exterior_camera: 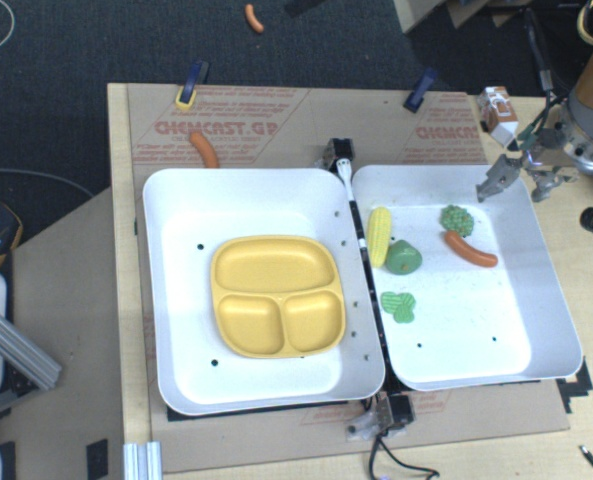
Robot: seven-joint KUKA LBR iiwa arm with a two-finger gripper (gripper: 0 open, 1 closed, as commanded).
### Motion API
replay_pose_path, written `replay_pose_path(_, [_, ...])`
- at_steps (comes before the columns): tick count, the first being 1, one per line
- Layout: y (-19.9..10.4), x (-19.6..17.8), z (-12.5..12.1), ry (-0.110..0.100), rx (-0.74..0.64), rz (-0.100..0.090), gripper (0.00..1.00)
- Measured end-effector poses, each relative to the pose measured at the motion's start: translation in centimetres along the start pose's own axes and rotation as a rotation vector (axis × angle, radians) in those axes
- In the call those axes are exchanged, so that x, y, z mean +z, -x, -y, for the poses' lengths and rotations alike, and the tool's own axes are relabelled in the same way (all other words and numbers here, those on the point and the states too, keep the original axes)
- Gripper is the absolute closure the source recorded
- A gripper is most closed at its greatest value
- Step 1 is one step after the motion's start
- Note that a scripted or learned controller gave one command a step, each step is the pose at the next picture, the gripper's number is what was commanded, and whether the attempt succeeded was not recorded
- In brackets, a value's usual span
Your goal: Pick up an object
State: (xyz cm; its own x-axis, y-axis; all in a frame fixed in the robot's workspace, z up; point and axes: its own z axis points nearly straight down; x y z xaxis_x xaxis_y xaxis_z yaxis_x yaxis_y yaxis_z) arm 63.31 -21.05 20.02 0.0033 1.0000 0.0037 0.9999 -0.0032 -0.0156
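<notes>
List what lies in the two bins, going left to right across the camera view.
Yellow divided tray → corn cob → green pepper → broccoli → sausage. The leafy green piece overlaps the corn and pepper in left-right position, so it is left out.

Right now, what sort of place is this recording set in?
Probably a robot lab bench: two white bins clamped to a board, toy food like corn and a sausage, and a gripper over the right bin.
</notes>
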Motion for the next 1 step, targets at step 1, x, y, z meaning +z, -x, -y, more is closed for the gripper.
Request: replay_pose_path(1, [-0.08,-1.0,-0.31,0.015,-0.004,0.004,0.0])
